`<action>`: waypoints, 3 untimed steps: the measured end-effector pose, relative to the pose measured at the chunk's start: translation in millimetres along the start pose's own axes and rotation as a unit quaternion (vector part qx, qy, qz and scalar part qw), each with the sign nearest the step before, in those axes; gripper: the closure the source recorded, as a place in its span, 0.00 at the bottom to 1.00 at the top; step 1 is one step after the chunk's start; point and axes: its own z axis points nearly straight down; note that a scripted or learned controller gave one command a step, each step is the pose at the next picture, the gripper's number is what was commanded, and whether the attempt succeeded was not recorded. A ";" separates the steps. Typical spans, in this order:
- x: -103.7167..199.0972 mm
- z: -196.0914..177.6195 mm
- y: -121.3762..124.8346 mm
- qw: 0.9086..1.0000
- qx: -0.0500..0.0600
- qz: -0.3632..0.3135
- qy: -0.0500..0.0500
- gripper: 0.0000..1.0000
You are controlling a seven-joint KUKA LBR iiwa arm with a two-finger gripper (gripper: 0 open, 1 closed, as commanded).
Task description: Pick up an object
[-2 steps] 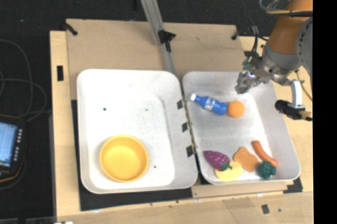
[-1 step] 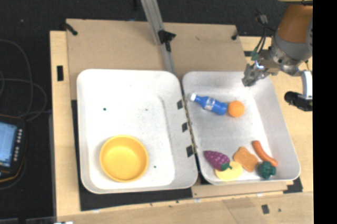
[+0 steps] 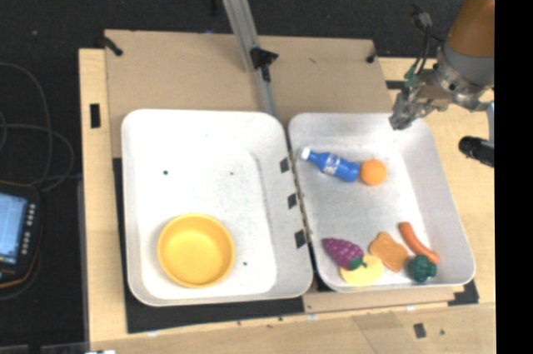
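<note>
End effector point(image 3: 403, 116): above the right bin's point(image 3: 433, 169) far rim; finger gap cannot be told.
Right bin: blue bottle point(image 3: 330, 165) touching orange ball point(image 3: 374, 172); grapes point(image 3: 342, 250), bread point(image 3: 389, 250), carrot point(image 3: 415, 241) near front.
Left bin point(image 3: 200, 144): yellow bowl point(image 3: 196, 249).

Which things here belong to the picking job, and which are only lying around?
Job: grey claw; blue plastic bottle; round orange ball; purple toy grapes; orange toy carrot.
Lying about: round yellow bowl; slanted metal pole.
</note>
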 end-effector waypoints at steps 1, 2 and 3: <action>47.5 -12.5 -12.0 1.000 0.001 -0.002 0.001 1.00; 109.0 -18.0 -18.6 1.000 0.002 -0.003 0.001 1.00; 165.2 -24.6 -35.3 1.000 0.002 -0.003 0.002 1.00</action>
